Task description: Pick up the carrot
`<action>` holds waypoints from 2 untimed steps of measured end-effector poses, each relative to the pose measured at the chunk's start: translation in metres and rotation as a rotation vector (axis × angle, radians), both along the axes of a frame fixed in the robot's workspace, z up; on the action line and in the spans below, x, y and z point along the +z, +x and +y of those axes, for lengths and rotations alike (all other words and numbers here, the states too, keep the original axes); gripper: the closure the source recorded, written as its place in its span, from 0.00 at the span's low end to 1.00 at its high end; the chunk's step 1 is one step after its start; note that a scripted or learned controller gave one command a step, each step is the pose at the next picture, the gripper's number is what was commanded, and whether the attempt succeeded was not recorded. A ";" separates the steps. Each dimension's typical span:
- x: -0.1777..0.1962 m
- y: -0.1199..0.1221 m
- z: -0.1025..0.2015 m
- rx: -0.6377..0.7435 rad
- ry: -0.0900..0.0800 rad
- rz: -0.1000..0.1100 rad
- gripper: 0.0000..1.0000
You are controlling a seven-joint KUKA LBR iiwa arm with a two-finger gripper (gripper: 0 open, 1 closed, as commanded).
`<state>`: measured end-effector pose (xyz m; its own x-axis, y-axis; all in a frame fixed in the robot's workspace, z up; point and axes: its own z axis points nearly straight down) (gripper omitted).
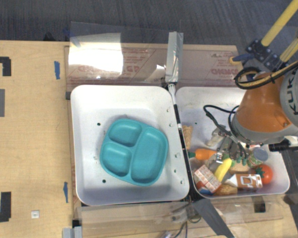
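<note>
From the overhead camera, my worry is clutter: the carrot point(205, 154) lies at nine o'clock in the right bin point(198, 99), touching a yellow piece point(222, 169), so I may grab the wrong item. The claw point(228, 151) hangs just beside the carrot; I cannot tell how it is set. The left bin point(89, 103) holds a teal divided plate point(134, 151). A tomato point(266, 174) sits at four o'clock.

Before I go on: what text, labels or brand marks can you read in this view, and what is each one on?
"KU": black letters on the arm, cut off at the frame edge.
Red print on the clear sheet behind the bins: mirrored and too blurred to read.
Print on the small boxes in the right bin: too small to read.
</note>
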<state>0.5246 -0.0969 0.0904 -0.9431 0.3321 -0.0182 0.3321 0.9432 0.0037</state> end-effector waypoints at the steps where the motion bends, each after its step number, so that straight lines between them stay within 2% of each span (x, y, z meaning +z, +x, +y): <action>1: 0.000 0.023 0.003 0.366 -0.008 0.003 0.00; 2: 0.000 0.005 0.005 0.411 -0.006 0.002 0.00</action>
<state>0.5299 -0.0922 0.0905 -0.9972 -0.0725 -0.0170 -0.0725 0.9974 -0.0028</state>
